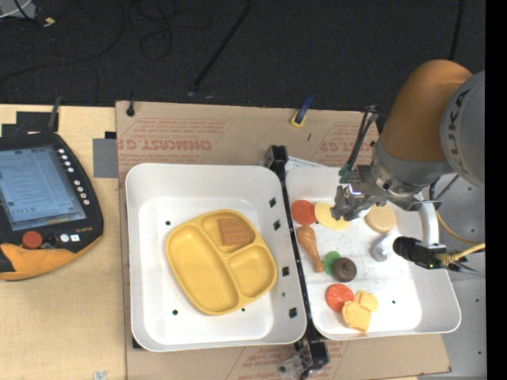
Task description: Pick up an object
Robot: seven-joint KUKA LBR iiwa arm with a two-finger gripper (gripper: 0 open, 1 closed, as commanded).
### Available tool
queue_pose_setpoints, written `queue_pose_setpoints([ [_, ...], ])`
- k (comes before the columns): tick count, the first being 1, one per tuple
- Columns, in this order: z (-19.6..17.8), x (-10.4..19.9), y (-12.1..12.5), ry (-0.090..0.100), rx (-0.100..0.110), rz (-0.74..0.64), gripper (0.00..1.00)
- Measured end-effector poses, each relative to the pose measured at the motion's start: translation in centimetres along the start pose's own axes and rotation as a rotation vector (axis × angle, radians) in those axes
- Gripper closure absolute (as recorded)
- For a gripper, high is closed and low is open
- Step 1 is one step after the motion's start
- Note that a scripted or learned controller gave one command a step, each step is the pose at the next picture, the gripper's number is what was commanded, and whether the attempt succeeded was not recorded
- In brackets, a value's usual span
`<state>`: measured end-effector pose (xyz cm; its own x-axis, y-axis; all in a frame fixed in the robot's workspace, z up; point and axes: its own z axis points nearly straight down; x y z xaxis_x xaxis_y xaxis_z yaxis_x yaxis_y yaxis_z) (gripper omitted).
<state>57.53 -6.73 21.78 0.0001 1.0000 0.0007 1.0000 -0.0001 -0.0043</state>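
Gripper (346, 206) low in right bin (444, 311), over pale yellow disc (326, 215) — open or closed, cannot tell; red tomato (303, 210) at its 9 o'clock; drumstick (310, 246) at 7 o'clock.

Under my gripper (345, 209) I see a flat pale-yellow disc (328, 216), partly covered by it. A red tomato (303, 210) lies just to its left, a tan drumstick (310, 248) below-left, and a cream round piece (381, 218) just to its right.
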Motion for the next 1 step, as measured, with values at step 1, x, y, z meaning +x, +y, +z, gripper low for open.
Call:
queue_pose_setpoints([
  [1, -1.59, 1.0, -0.06, 0.0, -0.003, -0.001, 1.0],
])
